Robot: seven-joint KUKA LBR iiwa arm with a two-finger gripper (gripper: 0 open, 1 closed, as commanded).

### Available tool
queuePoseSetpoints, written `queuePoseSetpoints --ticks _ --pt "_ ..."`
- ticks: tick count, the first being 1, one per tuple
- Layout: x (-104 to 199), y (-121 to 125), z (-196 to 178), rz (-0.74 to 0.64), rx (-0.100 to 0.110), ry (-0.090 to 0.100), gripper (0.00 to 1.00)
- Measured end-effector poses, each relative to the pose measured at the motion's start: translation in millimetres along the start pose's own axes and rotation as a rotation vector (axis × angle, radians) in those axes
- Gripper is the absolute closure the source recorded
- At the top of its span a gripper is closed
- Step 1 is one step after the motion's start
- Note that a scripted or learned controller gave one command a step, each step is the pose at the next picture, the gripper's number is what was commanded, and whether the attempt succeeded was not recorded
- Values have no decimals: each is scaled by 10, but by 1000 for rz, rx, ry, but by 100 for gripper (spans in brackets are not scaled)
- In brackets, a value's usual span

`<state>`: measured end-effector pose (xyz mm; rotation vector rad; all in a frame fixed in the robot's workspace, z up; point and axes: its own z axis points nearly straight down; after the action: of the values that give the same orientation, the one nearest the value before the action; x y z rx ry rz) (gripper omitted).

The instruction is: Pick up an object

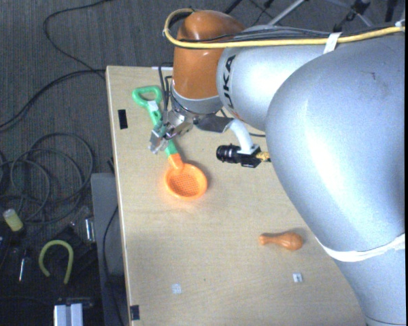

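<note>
step: reaching to grasp | end effector (164,138) low over scoop (183,176) handle on worktop (217,250), near green handle (149,104) | grip state: cannot tell | next: seat on the handle, clamp, lift straight | drumstick (282,240) well apart

Even, moderately bright overhead lighting is seen. The worktop (211,263) is lit warm and slightly washed out. Soft, short shadows are cast under the orange strainer (185,180) and beneath the arm (326,134). Broad soft glare is visible on the grey arm shell. The floor (41,60) is rendered darker. Mild softness and low resolution are noted throughout.
</note>
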<state>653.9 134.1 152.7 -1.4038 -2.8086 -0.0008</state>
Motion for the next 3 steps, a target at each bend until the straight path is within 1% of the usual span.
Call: queuePoseSetpoints --ticks 1,2,3 --pt "450 36 -1512 327 1 -5 100" --pt "28 34 -2813 352 1 -5 100" --pt "44 104 -2809 214 1 -5 100"
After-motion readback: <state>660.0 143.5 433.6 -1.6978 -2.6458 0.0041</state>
